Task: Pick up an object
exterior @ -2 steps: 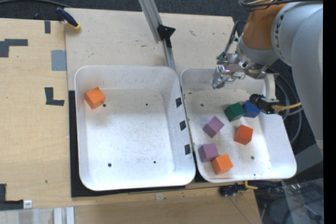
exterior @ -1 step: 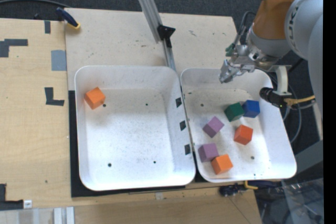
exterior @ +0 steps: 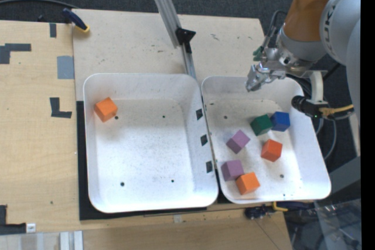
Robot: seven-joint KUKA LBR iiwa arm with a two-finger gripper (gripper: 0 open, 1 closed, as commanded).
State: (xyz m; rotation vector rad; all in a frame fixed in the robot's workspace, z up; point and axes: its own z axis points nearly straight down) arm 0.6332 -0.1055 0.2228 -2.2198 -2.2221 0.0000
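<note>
From the camera view, my gripper (exterior: pixel 256 82) hangs over the far rim of the right bin (exterior: pixel 310 181), and I judge the pick not yet begun: nothing is in my grasp, and every candidate lies loose, with the green cube (exterior: pixel 261 125) touching the blue cube (exterior: pixel 281 120), a red cube (exterior: pixel 271 150), two purple cubes (exterior: pixel 238 141) and an orange cube (exterior: pixel 248 182) below them, and another orange cube (exterior: pixel 106 108) in the left bin (exterior: pixel 94 184). Whether I am open or closed I cannot tell, since my tip is small and dark against the bin wall.
</note>
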